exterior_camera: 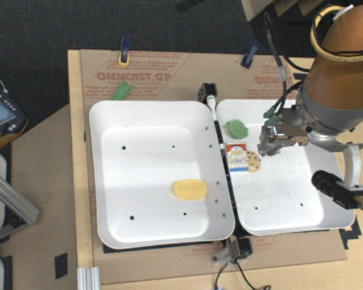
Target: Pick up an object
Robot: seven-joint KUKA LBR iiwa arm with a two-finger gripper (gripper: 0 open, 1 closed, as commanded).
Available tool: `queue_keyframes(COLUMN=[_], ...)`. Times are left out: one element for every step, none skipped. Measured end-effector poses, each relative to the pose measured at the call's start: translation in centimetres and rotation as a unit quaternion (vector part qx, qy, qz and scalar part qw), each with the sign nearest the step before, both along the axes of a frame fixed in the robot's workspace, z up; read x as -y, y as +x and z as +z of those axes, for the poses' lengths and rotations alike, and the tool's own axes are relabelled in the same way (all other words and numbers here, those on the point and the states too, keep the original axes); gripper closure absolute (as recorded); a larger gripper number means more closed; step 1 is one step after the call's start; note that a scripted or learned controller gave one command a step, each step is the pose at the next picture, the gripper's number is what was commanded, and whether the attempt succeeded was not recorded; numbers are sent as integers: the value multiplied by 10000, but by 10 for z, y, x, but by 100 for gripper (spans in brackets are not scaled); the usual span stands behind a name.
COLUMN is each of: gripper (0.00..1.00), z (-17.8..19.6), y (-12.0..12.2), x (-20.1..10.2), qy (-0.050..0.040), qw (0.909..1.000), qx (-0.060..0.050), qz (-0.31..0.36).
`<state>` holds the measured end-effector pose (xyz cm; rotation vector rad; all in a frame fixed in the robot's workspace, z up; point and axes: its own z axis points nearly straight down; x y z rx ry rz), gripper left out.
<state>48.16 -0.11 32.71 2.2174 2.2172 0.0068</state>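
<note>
A: Status of the two-finger gripper [267, 145]?

B: It is seen low over the right shallow white bin [302, 219], just right of the cluster at that bin's left wall. Whether anything is clamped cannot be told; the tip is dark and blurred against the wrist housing. Nothing is visibly held.

A: Candidate objects?

B: Three are grouped in the right bin: a green knobbly round piece [236, 128] toward the back, a small red-and-white printed packet [236, 157] in front of it, and a tan speckled cookie-shaped piece [251, 160] touching the packet's right edge. The cookie piece lies closest to the tip, just below and left of it. A flat yellow oval piece [190, 190] sits alone in the left shallow white bin [109, 210], well apart from the arm.

A: Risks?

B: Several are judged likely. The packet and cookie are touching, so both could be nudged or one pushed aside on a descent. The packet is flat and close to the divider wall, so a finger could be blocked by the rim. A slip off the thin cookie edge is also plausible. An empty closure should be assumed until an object is seen lifted.
</note>
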Motion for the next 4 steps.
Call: queue_keyframes(gripper=[100,100,100,100], z=[10,-23,-16,-6], y=[1,-3,47,28], x=[0,-28,-19,-68], qy=[-4,11,1,12], qw=[10000,10000,10000,10000], qx=[8,-63,-12,-27], qz=[4,13,-1,32])
